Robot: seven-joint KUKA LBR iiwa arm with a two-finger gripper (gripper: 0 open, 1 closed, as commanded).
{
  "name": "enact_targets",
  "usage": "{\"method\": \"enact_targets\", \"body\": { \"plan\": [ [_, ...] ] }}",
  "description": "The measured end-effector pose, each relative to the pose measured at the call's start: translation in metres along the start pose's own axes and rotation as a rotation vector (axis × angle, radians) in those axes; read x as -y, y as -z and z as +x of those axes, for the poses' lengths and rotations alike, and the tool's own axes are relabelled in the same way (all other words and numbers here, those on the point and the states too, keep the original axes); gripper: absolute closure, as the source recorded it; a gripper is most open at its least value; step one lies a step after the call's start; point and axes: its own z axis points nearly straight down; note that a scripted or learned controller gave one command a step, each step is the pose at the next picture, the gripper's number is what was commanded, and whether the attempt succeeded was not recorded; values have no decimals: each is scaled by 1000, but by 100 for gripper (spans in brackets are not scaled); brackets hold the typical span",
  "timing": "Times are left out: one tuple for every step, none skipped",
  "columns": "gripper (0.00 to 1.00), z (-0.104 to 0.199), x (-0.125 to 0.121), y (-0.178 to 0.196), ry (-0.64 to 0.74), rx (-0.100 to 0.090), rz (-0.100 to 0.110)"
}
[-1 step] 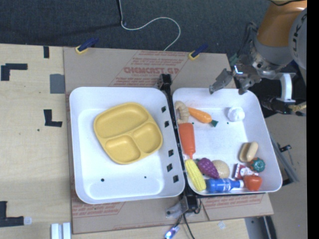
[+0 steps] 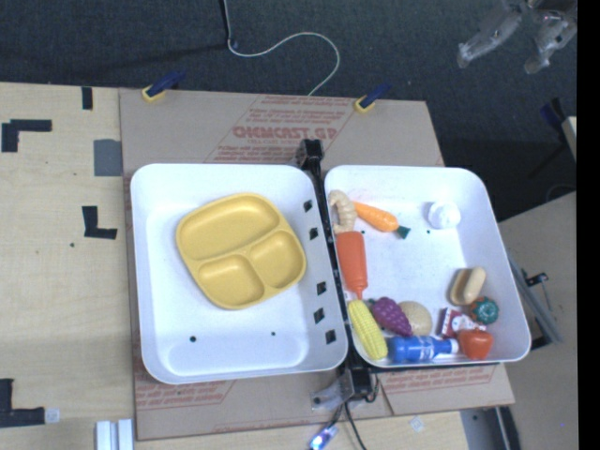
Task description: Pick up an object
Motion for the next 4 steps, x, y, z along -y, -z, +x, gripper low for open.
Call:
{"method": "enact_targets", "body": {
  "plan": [
    [100, -1, -1, -1, -4, 0, 18],
    [100, 19, 64, -43, -4, -4, 25],
    [100, 60, 140, -136, -2, -4, 34],
    [100, 119, 135, -123, 3, -3, 20]
  ]
}}
